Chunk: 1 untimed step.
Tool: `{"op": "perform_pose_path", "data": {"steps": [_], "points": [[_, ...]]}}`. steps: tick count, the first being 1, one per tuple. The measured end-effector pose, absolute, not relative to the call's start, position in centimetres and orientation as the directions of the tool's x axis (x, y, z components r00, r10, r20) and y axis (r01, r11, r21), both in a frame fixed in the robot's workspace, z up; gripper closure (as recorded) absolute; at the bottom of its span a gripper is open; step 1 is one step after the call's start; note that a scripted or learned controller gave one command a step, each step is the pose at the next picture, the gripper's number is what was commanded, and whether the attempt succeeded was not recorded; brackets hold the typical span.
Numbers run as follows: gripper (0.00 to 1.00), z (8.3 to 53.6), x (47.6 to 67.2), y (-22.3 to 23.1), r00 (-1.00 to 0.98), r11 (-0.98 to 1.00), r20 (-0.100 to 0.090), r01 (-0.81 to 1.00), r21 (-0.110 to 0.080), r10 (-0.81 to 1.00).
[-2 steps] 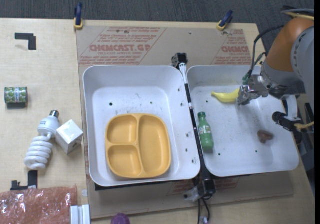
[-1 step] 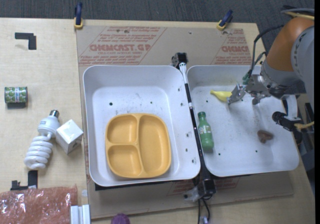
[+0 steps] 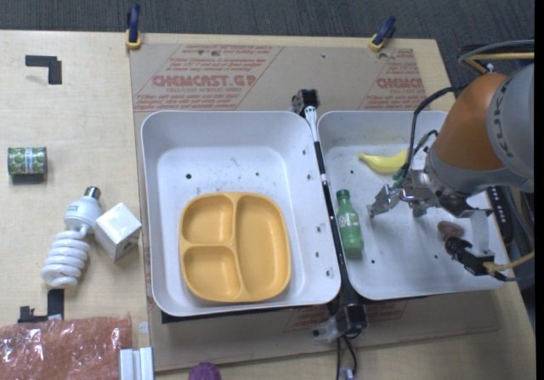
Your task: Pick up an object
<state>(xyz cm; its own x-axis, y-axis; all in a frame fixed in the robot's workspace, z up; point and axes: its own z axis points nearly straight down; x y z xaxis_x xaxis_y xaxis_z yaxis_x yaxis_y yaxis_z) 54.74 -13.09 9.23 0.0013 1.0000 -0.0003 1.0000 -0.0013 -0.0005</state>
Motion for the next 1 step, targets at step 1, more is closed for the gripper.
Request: {"op": "perform_pose_path", "data": {"steps": [1], "points": [[0.0,9.43,48.74,-10.0,0.008,-0.008,-0.009,1.0,0.008,1.0]]}}
